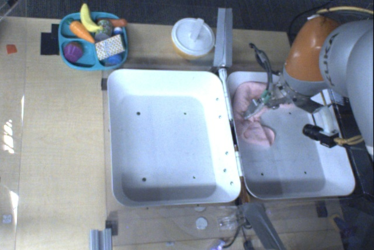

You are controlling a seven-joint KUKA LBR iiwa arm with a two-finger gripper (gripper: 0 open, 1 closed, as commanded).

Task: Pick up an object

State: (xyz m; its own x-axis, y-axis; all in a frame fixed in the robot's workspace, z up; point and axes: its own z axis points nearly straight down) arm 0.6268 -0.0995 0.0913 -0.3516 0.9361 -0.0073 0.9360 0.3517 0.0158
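A crumpled pink cloth [252, 114] lies in the right bin [304, 179], against its left wall. My gripper [255, 108] reaches in from the right and sits low over the cloth's middle, its metal fingers pointing left and down onto the fabric. The grey arm with its orange band [310, 50] stretches above the bin's upper right part.
The left bin [169, 138] stands next to the right one, a metal divider bar [222, 38] rising behind their seam. A white lidded cup [193, 37] and a blue tray of toy food [93, 40] rest on the bench behind. Black cables hang near the arm.
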